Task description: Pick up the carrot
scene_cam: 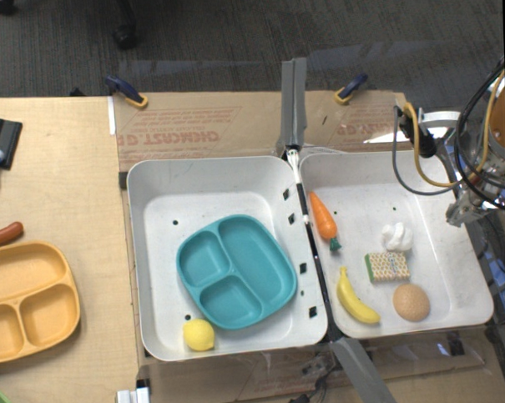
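Now the carrot (322, 216) lies lengthwise by the right bin's (458, 313) left wall, well left of the arm (484, 157), pincer state unreadable.

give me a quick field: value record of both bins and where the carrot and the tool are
left bin: teal divided plate, lemon at its near corner
right bin: carrot, banana, sponge, egg, small white object
carrot: by the left wall, beside the divider, leafy end toward the camera
tool: over the right bin's right edge, away from the carrot
task state: carrot not yet picked up
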